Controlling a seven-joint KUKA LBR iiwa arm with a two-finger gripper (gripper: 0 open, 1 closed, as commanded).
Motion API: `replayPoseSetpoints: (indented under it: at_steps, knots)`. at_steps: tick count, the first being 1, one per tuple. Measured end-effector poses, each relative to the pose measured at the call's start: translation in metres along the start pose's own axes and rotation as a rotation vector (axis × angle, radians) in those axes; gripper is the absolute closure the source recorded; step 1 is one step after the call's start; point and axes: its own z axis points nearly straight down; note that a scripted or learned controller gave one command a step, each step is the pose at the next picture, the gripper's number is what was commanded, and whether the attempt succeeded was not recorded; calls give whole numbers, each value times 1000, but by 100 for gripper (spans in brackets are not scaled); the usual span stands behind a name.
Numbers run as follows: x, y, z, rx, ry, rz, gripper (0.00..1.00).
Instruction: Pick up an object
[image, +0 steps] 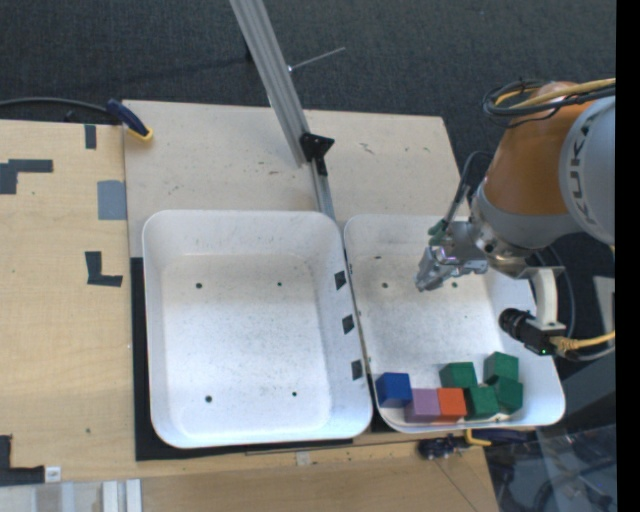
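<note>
Small blocks cluster in the lower right of the frame, along the right bin's (400, 235) near edge: a blue block (393, 388), purple block (426, 403), orange block (452, 402) and green blocks (490, 384). The gripper (436, 272) hangs above them, mid-bin; its claw's state cannot be told.

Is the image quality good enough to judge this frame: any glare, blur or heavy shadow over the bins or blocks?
Camera view: even, soft lighting, no harsh shadows; the left bin and right bin look bright but not blown out; the gripper is slightly soft, its fingers hard to resolve; the blue block and its neighbours read clearly.
</note>
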Motion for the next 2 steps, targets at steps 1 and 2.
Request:
replayPoseSetpoints:
  at_steps: [1,2]
  knots:
    - [56,2,11,1,0,0,100]
    - [118,10,4,-1,1,-2,100]
